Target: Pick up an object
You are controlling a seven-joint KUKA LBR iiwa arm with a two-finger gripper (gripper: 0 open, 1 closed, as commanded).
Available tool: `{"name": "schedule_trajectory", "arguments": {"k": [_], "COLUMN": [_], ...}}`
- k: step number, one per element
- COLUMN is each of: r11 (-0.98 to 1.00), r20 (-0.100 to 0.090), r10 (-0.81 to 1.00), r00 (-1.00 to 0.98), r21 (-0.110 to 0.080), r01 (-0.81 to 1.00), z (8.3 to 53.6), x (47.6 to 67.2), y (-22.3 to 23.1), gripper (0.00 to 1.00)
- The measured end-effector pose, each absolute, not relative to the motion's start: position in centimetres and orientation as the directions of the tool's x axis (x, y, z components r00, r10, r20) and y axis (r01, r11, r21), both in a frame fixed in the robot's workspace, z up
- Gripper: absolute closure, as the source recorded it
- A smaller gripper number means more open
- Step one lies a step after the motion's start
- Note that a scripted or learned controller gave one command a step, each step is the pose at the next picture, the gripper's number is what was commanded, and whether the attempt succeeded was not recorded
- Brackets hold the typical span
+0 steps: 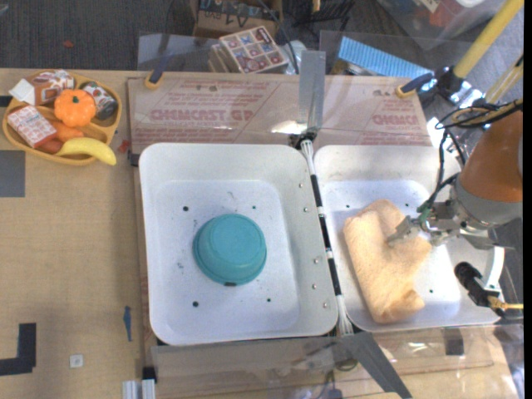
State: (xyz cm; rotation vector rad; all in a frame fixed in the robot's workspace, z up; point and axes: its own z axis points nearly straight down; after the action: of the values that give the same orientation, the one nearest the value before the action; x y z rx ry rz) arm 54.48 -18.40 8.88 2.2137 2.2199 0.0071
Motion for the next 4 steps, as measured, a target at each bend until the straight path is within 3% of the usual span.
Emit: {"name": "schedule_trajectory", "arguments": {"k": [1, 2, 3, 4], "r11": [-0.061, -0.012, 0.223, 0.218], "r20": [0.000, -0.002, -0.004, -0.003], "r10": [0.998, 1.000, 0.975, 0.976], "r00": [0.061, 0.012, -0.223, -0.218], "r21": [0.008, 0.010, 0.007, 0.011], "r01": [0.998, 1.000, 0.975, 0.976], "z": [8.9, 8.9, 8.9, 9.9], "x": [50.2, 58.4, 50.7, 50.7], "y": [-19.1, -16.2, -19.2, -19.3], "gripper": [0.00, 0.00, 0.00, 1.00]}}
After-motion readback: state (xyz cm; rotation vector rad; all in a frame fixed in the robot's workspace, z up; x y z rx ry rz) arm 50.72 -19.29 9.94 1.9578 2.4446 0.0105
